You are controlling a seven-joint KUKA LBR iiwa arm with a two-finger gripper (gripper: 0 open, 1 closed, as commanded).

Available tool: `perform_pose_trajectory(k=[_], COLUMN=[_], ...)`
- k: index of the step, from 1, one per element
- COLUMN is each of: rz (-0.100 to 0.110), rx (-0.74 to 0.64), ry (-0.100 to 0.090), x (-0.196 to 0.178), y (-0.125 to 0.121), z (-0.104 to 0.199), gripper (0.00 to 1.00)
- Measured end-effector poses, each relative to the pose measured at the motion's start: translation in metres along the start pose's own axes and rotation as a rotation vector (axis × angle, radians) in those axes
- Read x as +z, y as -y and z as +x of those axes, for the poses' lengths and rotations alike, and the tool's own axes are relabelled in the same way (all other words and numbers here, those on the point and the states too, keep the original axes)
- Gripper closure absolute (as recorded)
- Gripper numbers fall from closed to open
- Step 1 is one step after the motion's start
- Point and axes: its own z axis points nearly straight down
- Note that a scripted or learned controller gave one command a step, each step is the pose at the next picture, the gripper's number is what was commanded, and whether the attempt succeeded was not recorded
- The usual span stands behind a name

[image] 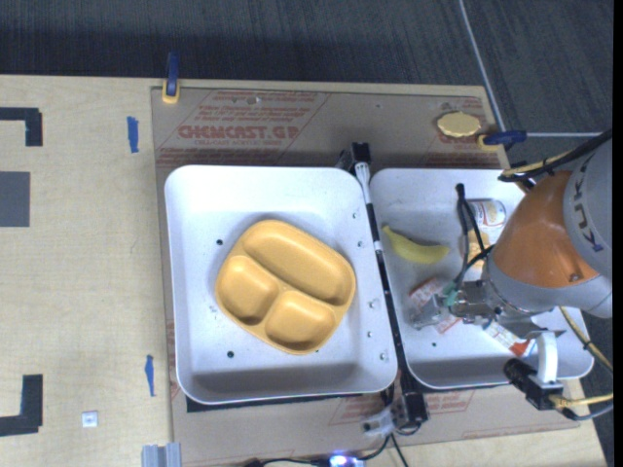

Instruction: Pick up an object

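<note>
Wrapper point(425, 295) in right bin point(428, 191), crinkly packet touching tool point(458, 300); looks light, floppy, slippery film, so pinch a bunched edge, not the flat. Can't tell tool state w/ wrist over it. Count: 1 wrapper, 1 banana point(417, 248) near bin centre, 1 yellow divided tray point(284, 284) in left bin point(190, 261); 2 bins on desk point(78, 261).

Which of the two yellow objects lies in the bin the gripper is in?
The banana, in the right bin with the gripper; the yellow divided tray sits in the left bin.
</note>
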Motion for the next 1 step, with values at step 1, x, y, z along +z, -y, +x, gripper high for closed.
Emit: perform_pose_trajectory(k=[1], rz=[0.0], rx=[0.001], ry=[0.001], x=[0.0], y=[-0.0001], z=[0.0019], gripper=[0.0])
